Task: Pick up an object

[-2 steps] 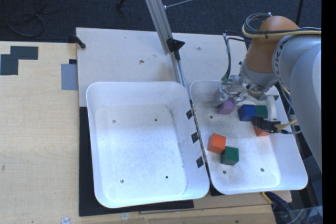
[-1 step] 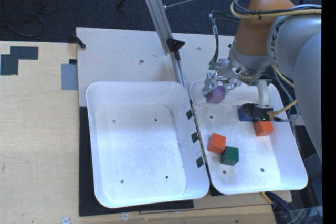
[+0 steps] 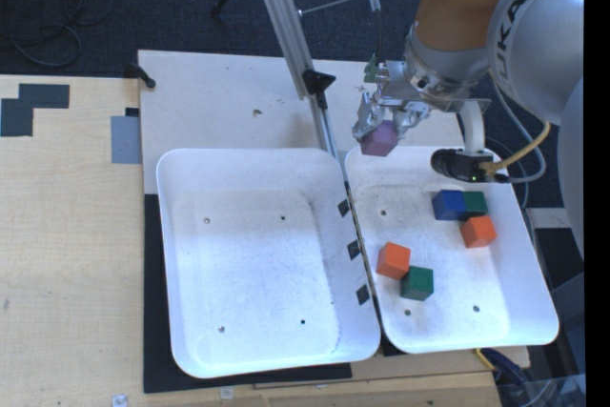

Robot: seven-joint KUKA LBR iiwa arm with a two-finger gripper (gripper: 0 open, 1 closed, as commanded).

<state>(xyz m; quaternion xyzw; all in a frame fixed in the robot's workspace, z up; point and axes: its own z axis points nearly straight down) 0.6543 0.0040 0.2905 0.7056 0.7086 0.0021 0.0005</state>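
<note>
the gripper hangs over the far left corner of the right bin, and a purple block sits between its fingers, so the jaws are closed on this block. the block looks to be lifted above the bin's rim, though from this slanted view i cannot be sure how high it is. it is directly under the wrist, with no offset to either side, so the grasp seems centred. the block looks about as wide as long, so no long axis matters here. the other blocks lie well apart from the jaws, nearer to the camera: a blue block touching a green block, an orange block just beside them, and another orange block touching a dark green block. the left bin is just beside the held block, across the divider, so i judge a short move to the left would carry it over.
</note>
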